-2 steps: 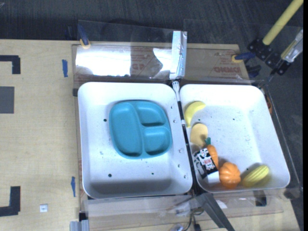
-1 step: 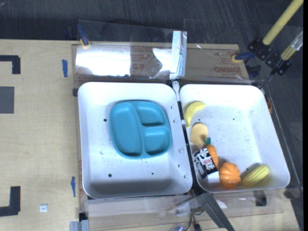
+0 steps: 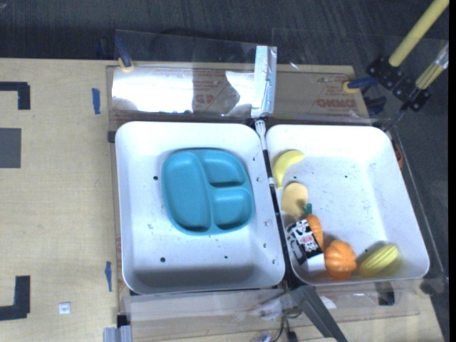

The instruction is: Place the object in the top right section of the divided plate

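Note:
A blue divided plate (image 3: pixel 206 189) lies in the left white bin (image 3: pixel 142 255), with one large section on its left and two smaller sections on its right. Nothing lies on the plate. The right bin (image 3: pixel 363 162) holds several toy foods along its left and front sides: a yellow banana-like piece (image 3: pixel 286 162), a pale yellow piece (image 3: pixel 294 198), an orange carrot (image 3: pixel 313 228), a small black-and-white carton (image 3: pixel 305 244), an orange pumpkin-like fruit (image 3: pixel 340 257) and a yellow-green lemon (image 3: pixel 378 258).
Clear plastic walls with reflections stand behind both bins (image 3: pixel 214 84). A yellow pole with black clamps (image 3: pixel 410 38) crosses the top right corner. The tan bench top (image 3: pixel 50 205) stretches to the left of the bins.

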Action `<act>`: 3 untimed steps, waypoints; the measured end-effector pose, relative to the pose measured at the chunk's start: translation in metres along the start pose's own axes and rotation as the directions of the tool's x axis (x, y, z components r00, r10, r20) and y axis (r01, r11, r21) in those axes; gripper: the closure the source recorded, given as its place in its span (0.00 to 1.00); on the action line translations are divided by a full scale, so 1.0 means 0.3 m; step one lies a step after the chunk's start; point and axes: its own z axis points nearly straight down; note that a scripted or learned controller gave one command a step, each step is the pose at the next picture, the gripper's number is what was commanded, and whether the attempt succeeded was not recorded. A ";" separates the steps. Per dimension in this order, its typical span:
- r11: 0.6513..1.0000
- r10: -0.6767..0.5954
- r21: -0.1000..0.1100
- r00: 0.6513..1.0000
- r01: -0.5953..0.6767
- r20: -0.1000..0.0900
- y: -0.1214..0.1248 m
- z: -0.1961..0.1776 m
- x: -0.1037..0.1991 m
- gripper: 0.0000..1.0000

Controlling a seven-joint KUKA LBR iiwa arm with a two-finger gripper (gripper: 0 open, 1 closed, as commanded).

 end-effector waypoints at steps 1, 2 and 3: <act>1.000 -0.001 -0.003 1.000 0.001 0.010 0.003 -0.042 -0.003 1.00; 1.000 -0.001 -0.006 1.000 0.001 0.020 0.006 -0.085 -0.006 1.00; 1.000 -0.002 -0.009 1.000 0.002 0.030 0.009 -0.127 -0.009 1.00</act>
